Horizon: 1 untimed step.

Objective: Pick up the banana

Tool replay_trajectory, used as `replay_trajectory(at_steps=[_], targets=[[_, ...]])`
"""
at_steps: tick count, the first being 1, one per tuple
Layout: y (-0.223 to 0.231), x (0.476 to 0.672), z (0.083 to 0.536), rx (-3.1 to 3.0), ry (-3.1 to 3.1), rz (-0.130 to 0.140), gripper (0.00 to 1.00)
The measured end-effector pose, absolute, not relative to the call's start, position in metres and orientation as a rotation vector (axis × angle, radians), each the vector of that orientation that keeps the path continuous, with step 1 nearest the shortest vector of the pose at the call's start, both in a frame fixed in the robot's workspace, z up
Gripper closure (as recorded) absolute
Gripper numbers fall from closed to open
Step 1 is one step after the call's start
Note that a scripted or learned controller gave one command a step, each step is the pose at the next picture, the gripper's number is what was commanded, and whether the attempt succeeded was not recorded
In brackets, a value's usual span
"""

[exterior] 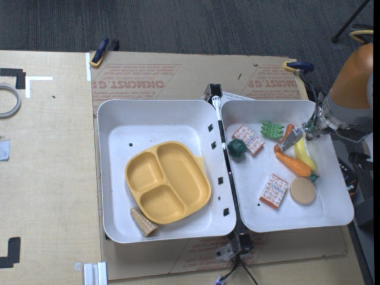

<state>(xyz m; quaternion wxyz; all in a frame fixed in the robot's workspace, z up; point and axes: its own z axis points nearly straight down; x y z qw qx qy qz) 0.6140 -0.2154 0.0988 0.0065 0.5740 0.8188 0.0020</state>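
The yellow banana (304, 154) lies in the right bin (332, 209), near its right wall, alongside an orange carrot (292, 162). My gripper (293, 139) reaches in from the right and sits low, right at the banana's upper end and close to the carrot's tip. The banana rests on the bin floor. The gripper's tip is small and grey against the white bin.
The right bin also holds a green leafy toy (272, 129), a dark green piece (237, 148), two printed boxes (247, 139) (274, 190) and a tan disc (303, 191). In the left bin (113, 123) are a yellow divided plate (168, 181) and a brown chunk (143, 221).
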Motion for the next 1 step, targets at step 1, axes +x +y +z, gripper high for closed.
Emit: replay_trajectory(at_steps=[1], targets=[[-0.2147,0.6129,0.1059,1.799,2.565,0.004,1.00]])
